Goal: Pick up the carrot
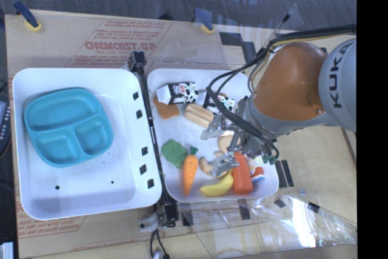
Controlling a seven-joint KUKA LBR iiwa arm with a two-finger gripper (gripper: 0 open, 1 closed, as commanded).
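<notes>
The two-finger metal hand is seen low in the right-hand shallow white bin, its fingers spread apart with nothing recorded between them. One finger is noted beside a tan bread roll; the other lies by a red bottle-shaped toy and a yellow banana. The grey arm with its orange band is observed covering the bin's right portion.

The orange carrot with green top is found to the hand's left, apart from it, lying lengthwise with its point toward the bin's near wall. A green leaf-shaped piece touches its upper left; the banana lies close at its right. A strip of bare floor is left between the carrot and the left wall.

A black-and-white milk carton and a brown wedge are logged at the far end. A blue divided plastic tray sits in the left white bin on the counter.
</notes>
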